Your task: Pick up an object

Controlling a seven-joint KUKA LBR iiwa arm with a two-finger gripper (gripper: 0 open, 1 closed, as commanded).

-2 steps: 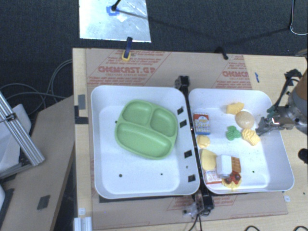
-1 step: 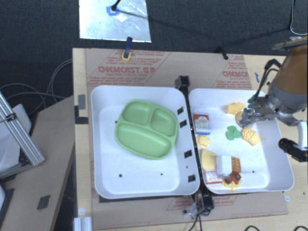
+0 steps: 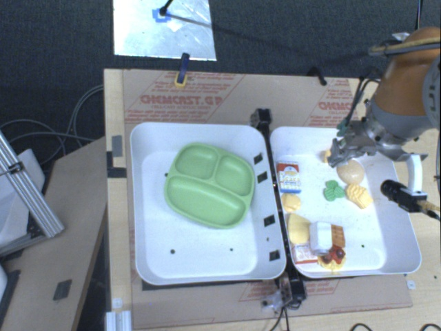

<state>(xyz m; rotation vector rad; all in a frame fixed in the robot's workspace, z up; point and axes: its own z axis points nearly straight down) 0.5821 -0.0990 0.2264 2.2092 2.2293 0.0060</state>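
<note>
Camera view, looking down at a slant. Two white bins are sitting side by side on the bench. The left bin (image 3: 148, 254) is holding a green divided plate (image 3: 209, 184), lying flat near its middle, three compartments facing up.

The right bin (image 3: 400, 250) is carrying a scatter of small toy food items. A small box with a red and blue label (image 3: 289, 177) is lying by the bin's left wall. Just below it, a yellow piece (image 3: 291, 202); further down, a larger yellow piece (image 3: 298, 227) touching a cluster of white, orange and red items (image 3: 326, 243) near the front wall. A green leafy piece (image 3: 334, 191) is lying mid-bin, just beside a yellow ridged piece (image 3: 359, 196). A pale egg-shaped object (image 3: 351, 172) is resting above those two.

The arm is reaching in from the right, orange band above the wrist. The gripper (image 3: 339, 154) is hanging over the bin's upper part, right at the egg-shaped object's upper left edge. Cannot tell its state, nor whether it is touching the object.
</note>
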